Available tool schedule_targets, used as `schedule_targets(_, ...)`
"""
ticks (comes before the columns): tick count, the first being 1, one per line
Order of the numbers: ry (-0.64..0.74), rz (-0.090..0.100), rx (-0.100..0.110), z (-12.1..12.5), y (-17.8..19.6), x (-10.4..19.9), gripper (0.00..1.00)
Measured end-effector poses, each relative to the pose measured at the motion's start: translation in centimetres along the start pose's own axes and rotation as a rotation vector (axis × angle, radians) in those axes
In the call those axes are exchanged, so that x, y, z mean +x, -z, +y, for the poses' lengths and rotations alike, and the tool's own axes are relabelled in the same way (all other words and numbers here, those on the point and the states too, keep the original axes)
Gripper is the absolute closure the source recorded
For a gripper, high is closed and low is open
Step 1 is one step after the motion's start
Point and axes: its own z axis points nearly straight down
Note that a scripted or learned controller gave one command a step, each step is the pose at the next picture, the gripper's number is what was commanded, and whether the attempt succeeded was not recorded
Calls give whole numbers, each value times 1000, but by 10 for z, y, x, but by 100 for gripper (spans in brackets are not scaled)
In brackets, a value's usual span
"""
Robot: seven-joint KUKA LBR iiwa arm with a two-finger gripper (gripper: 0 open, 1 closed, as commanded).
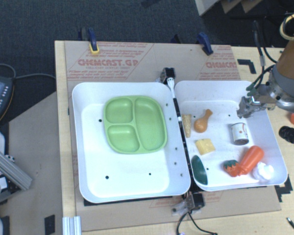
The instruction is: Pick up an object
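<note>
The right bin (220, 93) holds several small items: a tan drumstick toy (202, 121), a pale yellow strip (186, 125), a yellow cheese block (205, 146), a small silver can (239, 133), an orange carrot (246, 161), a dark green piece (199, 170) and a white lump (264, 171). My gripper (248, 106) hangs over the bin's right part, just above and right of the can. Nothing shows between its fingers.
The left bin (88, 146) carries a green divided plate (135, 124). A black divider with screws runs between the bins. Blue clamps (92, 37) hold the cardboard base at the back. Cables hang at the far right.
</note>
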Motion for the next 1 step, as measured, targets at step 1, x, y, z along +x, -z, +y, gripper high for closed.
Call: schedule_targets(1, 4, 1, 0, 41, 5, 33, 100)
